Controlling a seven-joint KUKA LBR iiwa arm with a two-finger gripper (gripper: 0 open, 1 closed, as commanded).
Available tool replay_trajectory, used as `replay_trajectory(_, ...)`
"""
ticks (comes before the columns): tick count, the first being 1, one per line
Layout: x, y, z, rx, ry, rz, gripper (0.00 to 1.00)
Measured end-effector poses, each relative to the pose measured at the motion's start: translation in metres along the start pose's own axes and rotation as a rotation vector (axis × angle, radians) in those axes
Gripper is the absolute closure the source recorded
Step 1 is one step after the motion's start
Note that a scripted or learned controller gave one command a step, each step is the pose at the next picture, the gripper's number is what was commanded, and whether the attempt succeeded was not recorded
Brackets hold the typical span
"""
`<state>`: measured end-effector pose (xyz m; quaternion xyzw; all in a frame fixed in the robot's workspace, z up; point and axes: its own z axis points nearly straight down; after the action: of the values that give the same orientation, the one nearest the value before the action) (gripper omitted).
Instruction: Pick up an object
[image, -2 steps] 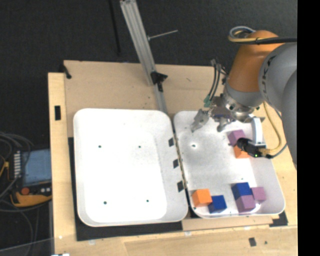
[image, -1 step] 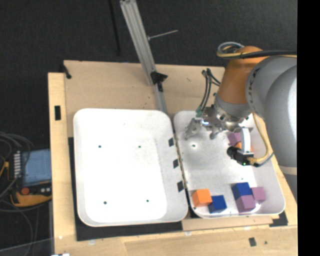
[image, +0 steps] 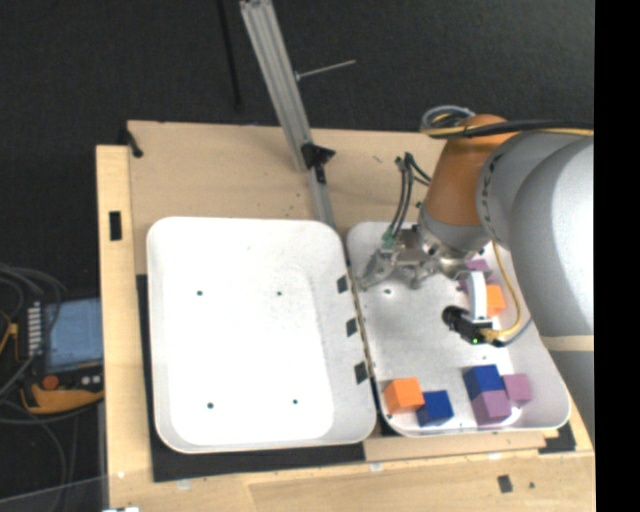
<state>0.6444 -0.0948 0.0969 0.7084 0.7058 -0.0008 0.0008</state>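
My gripper (image: 397, 268) hangs low over the back left part of the right bin (image: 420, 330), under the orange-banded wrist (image: 462, 185). Nothing shows in its grasp. Along the bin's front lie an orange block (image: 404, 393), a small blue block (image: 435, 407), a larger blue block (image: 483, 380), a purple block (image: 490, 405) and a pale purple block (image: 518, 388). An orange and white piece (image: 492, 298) lies at the bin's right side, partly hidden by the arm and its cable.
The left bin (image: 250, 330) adjoins the right one along a rim with black clips (image: 356, 325). A slanted metal rail (image: 290, 110) rises behind the bins. The grey arm body (image: 545, 230) covers the right bin's back right corner.
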Motion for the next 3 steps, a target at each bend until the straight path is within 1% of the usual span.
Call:
replay_trajectory(1, 0.0, 0.001, -0.012, -0.004, 0.002, 0.006, 1.0)
replay_trajectory(2, 0.002, 0.001, -0.057, -0.006, 0.002, 0.0, 1.0)
replay_trajectory(3, 0.0, 0.003, -0.122, -0.008, 0.002, -0.006, 1.0)
